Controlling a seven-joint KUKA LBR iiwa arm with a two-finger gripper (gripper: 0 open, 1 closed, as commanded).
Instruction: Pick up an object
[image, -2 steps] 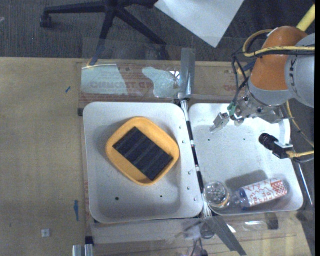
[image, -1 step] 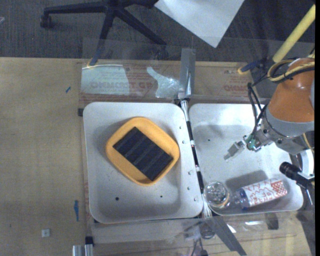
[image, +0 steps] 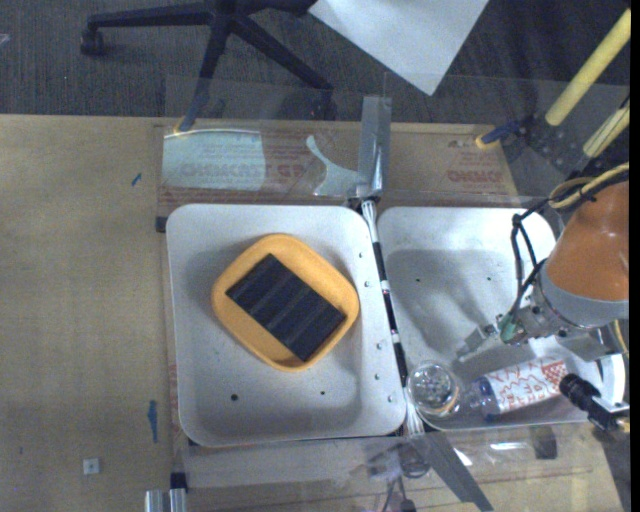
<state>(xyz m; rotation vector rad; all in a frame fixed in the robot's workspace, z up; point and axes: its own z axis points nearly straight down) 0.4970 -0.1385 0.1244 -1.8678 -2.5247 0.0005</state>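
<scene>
The worktop (image: 80, 300) carries two shallow white bins side by side, their inner rims meeting along a narrow seam near the middle of the view.

Left bin (image: 190, 400): one item, an orange pad (image: 285, 300) with a dark ribbed panel on top. It lies rotated, corners pointing roughly toward the bin walls. It sits a little above the bin's centre, nearer the right wall than the left. Bare floor runs all round it, widest along the near edge and in the near left corner. No corner of the pad touches a wall.

Right bin (image: 440, 250): a clear plastic bottle (image: 480, 390) lies on its side along the near wall. Its round end points toward the near left corner, close to the seam; its red-and-white label faces up toward the right. The bottle is tight against the near rim, so there is little room on that side. The far half of this bin is bare floor.

The arm (image: 595, 260) enters from the right, its orange band over the right bin's right edge. The gripper (image: 490, 342) reaches down and left, low over the bin floor, just above the bottle's middle and near it. Whether it touches the bottle cannot be told. Whether the gripper is apart or together cannot be told either; nothing is seen clamped in it.
</scene>
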